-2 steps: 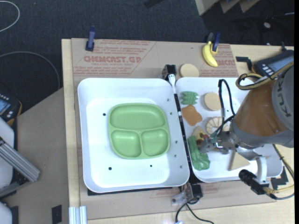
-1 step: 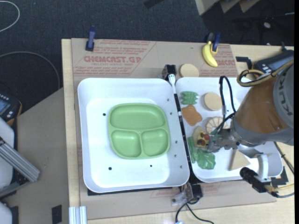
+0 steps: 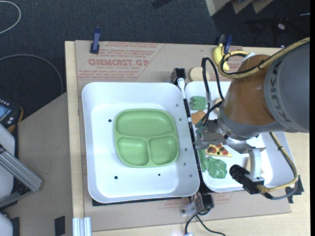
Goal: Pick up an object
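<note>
Gripper (image 3: 205,137): we see it low at the right bin's (image 3: 280,168) left edge; we cannot tell its state.
Pizza slice (image 3: 218,151): just beside it.
Green tray (image 3: 146,136): left bin's (image 3: 98,146) middle.

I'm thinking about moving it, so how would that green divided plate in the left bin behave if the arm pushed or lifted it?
The green divided plate looks like moulded plastic, so probably stiff and light. It lies flat on the left bin, so a push would likely slide it, not tip it. Its low rim may be awkward to pinch.
</note>
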Available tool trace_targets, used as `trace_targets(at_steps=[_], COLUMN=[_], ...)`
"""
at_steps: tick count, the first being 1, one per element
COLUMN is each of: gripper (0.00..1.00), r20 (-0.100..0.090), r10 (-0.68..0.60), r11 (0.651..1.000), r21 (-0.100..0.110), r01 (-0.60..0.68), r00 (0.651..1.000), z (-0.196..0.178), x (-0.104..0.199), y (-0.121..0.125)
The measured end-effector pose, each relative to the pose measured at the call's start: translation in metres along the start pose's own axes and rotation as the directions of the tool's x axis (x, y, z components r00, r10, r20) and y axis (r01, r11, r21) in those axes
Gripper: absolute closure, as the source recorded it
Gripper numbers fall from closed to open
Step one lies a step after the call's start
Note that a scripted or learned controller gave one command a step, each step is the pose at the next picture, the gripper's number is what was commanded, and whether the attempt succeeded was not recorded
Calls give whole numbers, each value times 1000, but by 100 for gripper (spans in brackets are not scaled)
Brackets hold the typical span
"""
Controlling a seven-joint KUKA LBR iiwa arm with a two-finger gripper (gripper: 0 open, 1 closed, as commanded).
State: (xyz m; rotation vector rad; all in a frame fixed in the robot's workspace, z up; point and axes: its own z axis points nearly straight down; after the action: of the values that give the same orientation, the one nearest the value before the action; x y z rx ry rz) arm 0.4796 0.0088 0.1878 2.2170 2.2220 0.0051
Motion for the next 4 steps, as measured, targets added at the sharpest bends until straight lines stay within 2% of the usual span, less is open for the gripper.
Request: trace_targets(at_steps=[2, 3, 4], gripper=[100, 100, 100], r20=[1, 2, -3], r10=[3, 5, -1], r11=[1000, 1000, 1000], r21=[1, 1, 10], r01=[-3, -5, 1], r00=[1000, 1000, 1000], z=[-17, 4, 3], x=[-2, -65, 3], y=[1, 40, -2])
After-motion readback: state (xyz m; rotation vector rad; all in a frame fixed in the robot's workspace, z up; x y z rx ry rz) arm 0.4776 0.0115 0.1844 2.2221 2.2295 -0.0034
